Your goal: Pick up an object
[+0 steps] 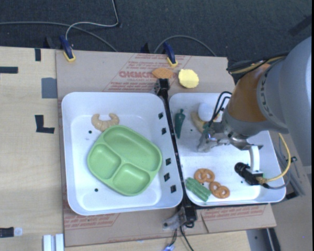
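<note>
Our pincer [205, 143] is low inside the right bin [267, 195], near its middle, under the grey arm [282, 95] with the orange band; we cannot tell its state, because the metal parts there are small and blurred. No object is chosen by the task, so we look at what lies near. Two pretzels [211, 182] and a green bean pod [197, 189] are at the near edge of this bin, a dark green pepper [178, 121] leans at the wall between the bins, and a white round thing [205, 110] with something tan just beside it sits close behind the pincer. In the left bin [73, 156] we see a green divided plate [124, 159] and a tan curved pastry [104, 121], well apart from the pincer. We judge that the main risk is closing on nothing, since the pincer seems to stand on bare floor between the objects. It could also push the white thing against the wall, or catch the black cable [250, 172] that hangs by the wrist. On the cardboard [131, 72] under the bins, red printed letters read, we think, "CHEMGLASS", upside-down and partly covered; a yellow round object [188, 78] and an orange piece [164, 73] lie on it.
</note>
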Robot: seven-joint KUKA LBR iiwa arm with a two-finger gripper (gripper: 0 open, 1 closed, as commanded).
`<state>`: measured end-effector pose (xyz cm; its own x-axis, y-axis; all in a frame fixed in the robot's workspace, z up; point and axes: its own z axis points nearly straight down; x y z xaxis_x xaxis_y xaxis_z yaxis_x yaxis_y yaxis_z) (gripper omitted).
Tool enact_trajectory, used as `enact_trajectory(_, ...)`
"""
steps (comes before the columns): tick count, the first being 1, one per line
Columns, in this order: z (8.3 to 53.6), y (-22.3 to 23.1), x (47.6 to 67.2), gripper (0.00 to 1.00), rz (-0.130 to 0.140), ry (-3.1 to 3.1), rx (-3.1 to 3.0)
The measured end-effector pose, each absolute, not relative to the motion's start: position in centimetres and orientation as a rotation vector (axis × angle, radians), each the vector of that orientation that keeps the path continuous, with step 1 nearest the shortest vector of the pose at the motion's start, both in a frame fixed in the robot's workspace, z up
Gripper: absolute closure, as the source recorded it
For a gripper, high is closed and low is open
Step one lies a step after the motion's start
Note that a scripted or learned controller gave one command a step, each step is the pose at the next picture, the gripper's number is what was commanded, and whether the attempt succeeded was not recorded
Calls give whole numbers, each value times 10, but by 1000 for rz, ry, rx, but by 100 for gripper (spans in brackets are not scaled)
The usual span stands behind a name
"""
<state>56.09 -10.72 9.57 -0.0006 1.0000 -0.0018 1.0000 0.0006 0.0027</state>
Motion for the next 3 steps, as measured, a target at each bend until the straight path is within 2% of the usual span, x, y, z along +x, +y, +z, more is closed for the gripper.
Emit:
enact_trajectory(1,96,-107,561,0,1,2220,2219)
enact_trajectory(3,85,-97,654,0,1,2222,2217)
